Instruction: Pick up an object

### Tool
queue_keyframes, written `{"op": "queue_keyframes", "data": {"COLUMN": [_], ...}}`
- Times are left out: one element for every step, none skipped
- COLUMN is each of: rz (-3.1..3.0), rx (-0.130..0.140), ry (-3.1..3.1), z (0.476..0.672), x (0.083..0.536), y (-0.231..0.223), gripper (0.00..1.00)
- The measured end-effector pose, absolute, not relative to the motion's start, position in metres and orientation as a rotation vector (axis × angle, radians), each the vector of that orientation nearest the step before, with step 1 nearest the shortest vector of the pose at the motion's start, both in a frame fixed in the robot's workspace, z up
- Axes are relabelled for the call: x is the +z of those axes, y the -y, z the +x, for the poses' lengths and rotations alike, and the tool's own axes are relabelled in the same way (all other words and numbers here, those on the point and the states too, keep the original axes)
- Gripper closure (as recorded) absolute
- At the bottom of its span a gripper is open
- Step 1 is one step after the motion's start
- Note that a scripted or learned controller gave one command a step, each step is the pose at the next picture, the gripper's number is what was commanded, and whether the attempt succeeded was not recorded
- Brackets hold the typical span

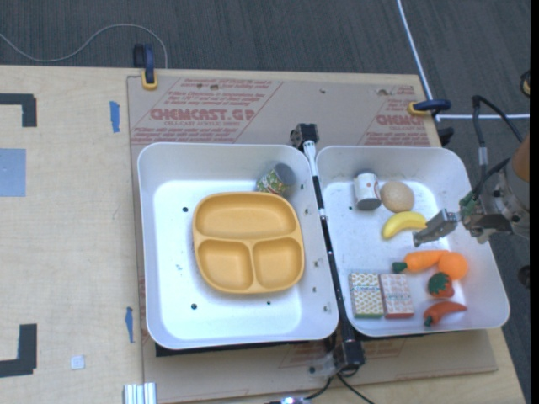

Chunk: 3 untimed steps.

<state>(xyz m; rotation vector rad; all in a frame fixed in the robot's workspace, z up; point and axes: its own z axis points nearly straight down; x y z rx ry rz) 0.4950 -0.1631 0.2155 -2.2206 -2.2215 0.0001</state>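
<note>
The right bin point(472, 183) holds a yellow banana point(403, 223), a beige egg-shaped piece point(397, 196) and a small white can point(366, 190) near its back. Toward its front lie an orange carrot point(424, 262), an orange fruit point(455, 265), a small red and green piece point(440, 285), a red pepper point(444, 310) and two small boxes point(365, 294) point(397, 295). My gripper point(429, 231) reaches in from the right, hovering just right of the banana and above the carrot. Nothing shows in its grasp.
The left bin point(168, 225) carries a yellow divided plate point(249, 241) and a crumpled greenish item point(274, 180) at its back right corner. A black clamp point(304, 135) sits between the bins at the back. A white rod point(413, 32) slants over the upper right.
</note>
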Motion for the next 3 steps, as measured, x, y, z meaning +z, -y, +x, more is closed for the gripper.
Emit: {"op": "queue_keyframes", "data": {"rz": [-2.222, -2.229, -2.253], "rx": [-0.001, -0.007, -0.006], "ry": [2.222, 2.228, 2.237], "z": [0.532, 0.487, 0.490], "x": [0.095, 0.088, 0.101], "y": [0.146, 0.115, 0.122], "gripper": [0.00, 0.00, 1.00]}}
